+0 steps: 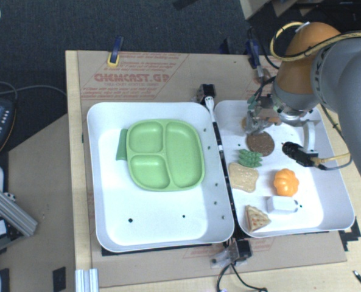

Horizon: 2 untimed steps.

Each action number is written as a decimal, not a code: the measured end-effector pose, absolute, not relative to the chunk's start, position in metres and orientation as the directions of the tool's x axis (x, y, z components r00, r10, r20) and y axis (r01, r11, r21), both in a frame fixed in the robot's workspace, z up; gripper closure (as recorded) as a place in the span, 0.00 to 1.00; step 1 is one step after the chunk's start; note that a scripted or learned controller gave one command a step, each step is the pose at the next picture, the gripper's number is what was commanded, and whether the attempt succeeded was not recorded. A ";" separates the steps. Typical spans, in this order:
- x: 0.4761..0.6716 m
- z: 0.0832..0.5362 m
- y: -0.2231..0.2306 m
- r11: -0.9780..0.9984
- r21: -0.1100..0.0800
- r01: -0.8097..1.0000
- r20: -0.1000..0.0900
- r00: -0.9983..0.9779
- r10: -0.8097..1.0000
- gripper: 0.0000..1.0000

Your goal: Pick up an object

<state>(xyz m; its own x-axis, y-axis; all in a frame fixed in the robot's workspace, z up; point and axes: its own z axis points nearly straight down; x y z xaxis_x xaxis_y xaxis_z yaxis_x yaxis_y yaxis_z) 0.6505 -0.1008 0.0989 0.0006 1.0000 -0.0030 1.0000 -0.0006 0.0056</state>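
My gripper [254,118] hangs low over the far left part of the right bin [332,208]. It is just behind a brown round patty [260,143], and a small brownish thing [247,125] lies right at its tip. In front of the patty lie a green leafy piece [250,157] and a beige bread slice [243,177]. An orange fruit [285,182], a white block [283,204] and a triangular wedge [257,218] are nearer the front. The arm hides the bin's far right corner.
The left bin [107,212] holds a green divided plate [165,154] lying on a darker green flat piece [120,145]. A raised rim [220,157] separates the two bins. The arm's grey body [344,66] looms over the right bin's far side.
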 end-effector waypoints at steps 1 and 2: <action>0.654 0.160 -0.093 0.001 0.007 1.000 -0.001 -0.001 1.000 1.00; 0.656 0.208 -0.085 0.002 0.007 1.000 -0.001 -0.002 1.000 1.00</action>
<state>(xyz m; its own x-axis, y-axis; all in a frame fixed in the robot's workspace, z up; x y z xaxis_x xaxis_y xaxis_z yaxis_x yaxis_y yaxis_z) 0.6562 -0.0851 0.2075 -0.0018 1.0000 -0.0008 1.0000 0.0018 0.0074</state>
